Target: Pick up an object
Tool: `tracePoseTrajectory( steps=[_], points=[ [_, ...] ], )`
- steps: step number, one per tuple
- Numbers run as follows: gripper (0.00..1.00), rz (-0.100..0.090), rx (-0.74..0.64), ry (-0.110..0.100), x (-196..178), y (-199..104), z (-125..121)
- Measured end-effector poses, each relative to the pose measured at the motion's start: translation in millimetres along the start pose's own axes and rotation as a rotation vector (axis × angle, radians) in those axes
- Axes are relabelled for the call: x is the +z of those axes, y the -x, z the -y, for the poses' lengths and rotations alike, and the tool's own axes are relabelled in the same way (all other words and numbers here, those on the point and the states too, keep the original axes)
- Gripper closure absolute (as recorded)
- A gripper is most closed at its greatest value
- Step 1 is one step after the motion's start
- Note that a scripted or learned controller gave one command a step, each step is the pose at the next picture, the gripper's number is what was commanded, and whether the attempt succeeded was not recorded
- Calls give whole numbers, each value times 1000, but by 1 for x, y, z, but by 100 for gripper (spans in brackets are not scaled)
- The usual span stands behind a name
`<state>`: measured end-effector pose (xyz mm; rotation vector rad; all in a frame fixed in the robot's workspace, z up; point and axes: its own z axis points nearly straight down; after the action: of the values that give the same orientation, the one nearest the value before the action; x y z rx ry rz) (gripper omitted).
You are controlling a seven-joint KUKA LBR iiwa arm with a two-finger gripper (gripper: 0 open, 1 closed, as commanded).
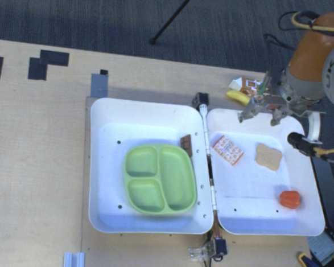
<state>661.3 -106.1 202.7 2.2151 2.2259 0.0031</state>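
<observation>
hand (262, 115) open over right bin (308, 188) far edge, holding nothing.

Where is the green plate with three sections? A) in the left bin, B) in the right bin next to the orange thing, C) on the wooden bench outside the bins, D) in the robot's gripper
A: the green divided plate lies flat in the left bin, while the orange object sits in the right bin and the gripper hangs over that bin's far edge.
</observation>
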Motion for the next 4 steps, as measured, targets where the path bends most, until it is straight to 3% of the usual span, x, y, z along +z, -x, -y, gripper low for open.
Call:
tracePoseTrajectory(
  steps=[1, 2, 3, 4],
  points=[
    [0, 0, 3, -3, 59, -12, 97],
    [0, 0, 4, 4, 116, -20, 173],
    [100, 1, 3, 11, 104, -20, 170],
    [100, -1, 0, 2, 17, -65, 173]
  ],
)
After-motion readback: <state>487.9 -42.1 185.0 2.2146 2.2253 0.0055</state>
